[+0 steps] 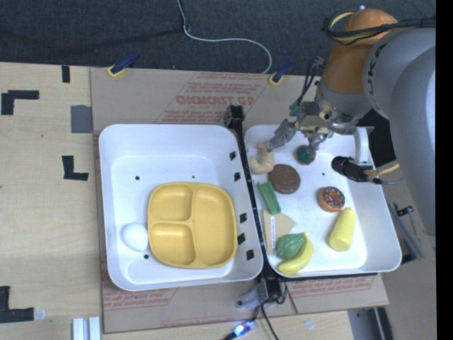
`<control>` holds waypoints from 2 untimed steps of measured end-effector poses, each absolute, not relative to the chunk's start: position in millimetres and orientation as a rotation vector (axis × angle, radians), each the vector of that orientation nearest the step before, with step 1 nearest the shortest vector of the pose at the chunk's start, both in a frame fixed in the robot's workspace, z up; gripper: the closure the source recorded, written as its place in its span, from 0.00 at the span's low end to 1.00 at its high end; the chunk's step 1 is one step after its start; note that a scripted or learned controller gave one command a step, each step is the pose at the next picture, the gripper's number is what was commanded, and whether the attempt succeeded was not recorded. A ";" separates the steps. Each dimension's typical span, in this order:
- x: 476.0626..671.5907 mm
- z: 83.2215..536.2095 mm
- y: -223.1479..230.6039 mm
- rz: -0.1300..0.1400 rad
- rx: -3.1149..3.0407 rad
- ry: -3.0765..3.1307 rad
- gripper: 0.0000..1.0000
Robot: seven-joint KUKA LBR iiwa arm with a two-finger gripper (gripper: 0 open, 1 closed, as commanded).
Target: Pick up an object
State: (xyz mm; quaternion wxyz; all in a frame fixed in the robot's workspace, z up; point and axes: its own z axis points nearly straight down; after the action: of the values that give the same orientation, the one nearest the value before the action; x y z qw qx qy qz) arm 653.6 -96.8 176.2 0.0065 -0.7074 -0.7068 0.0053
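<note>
Lying near the back of the right bin (375,261), a small green ball-like toy (305,154) sits just under the gripper (297,134), slightly toward the bench's front edge. It has no long axis to speak of, so approach angle matters little. The gripper's fingers (278,136) are spread apart with nothing between them. A beige lumpy piece (262,163) rests just beside the left finger, and the brown cookie (284,178) is near, in front. My judgement: a short descent would bracket the green toy.
</note>
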 end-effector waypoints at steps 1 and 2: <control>657.0 185.6 -96.7 0.001 -2.219 -2.223 0.00; 662.0 135.6 -103.2 0.008 -2.217 -2.220 0.00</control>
State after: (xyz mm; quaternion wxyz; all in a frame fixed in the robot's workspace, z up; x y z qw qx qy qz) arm 662.0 -103.2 135.6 0.0019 -0.7067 -0.7075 0.0025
